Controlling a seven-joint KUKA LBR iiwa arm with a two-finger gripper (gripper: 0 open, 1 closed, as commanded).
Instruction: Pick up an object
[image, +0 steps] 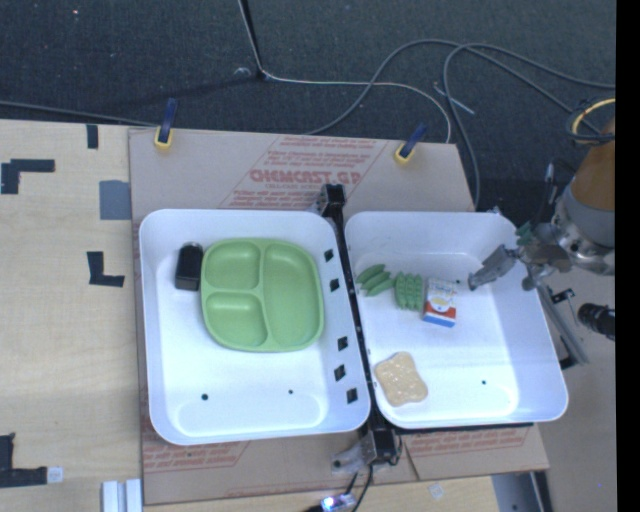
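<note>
My gripper (508, 275) hangs over the right bin's far right edge, open, with nothing between its fingers. In the right bin (500, 395) lie a green pea pod (373, 279), a green ridged piece (408, 290), a small white, red and blue carton (440, 303) and a tan biscuit-like piece (400, 378). The carton is the closest of these, a short way left of and below the gripper. In the left bin (240, 415) are a green divided plate (262, 295) and a small black block (188, 266) beside the plate's left rim.
A black divider with clips (343, 300) runs between the two bins. Both bins rest on a cardboard sheet (300, 165) held by yellow clamps. Cables (400, 70) trail over the dark floor behind. The arm's orange band (598, 178) is at the right.
</note>
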